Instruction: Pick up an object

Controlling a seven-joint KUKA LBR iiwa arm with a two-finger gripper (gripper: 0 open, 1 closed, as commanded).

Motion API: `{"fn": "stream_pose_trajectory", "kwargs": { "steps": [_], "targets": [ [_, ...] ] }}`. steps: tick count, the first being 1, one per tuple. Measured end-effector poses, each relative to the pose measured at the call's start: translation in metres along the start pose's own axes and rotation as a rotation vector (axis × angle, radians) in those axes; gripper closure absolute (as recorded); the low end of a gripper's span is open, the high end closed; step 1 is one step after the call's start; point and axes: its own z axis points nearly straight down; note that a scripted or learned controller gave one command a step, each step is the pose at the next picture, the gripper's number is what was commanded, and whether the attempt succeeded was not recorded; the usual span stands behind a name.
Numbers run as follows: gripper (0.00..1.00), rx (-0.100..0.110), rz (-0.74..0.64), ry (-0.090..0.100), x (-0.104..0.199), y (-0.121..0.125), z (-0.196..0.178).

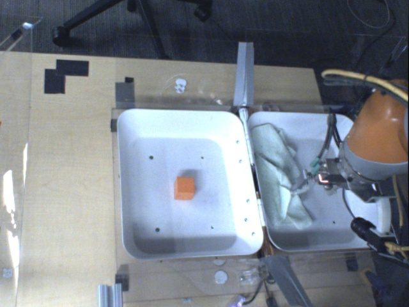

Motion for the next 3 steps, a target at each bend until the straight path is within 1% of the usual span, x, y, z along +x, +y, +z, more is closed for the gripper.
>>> {"fn": "stream_pose_trajectory", "kwargs": {
  "steps": [1,2,3],
  "targets": [
    [0.0,-0.006,0.141,0.0,-0.013,0.041,0.095],
    [1.0,-0.009,0.14,0.001,-0.012,0.042,0.085],
    [1.0,-0.004,-0.013,-0.001,0.053,0.104,-0.05]
  ]
}}
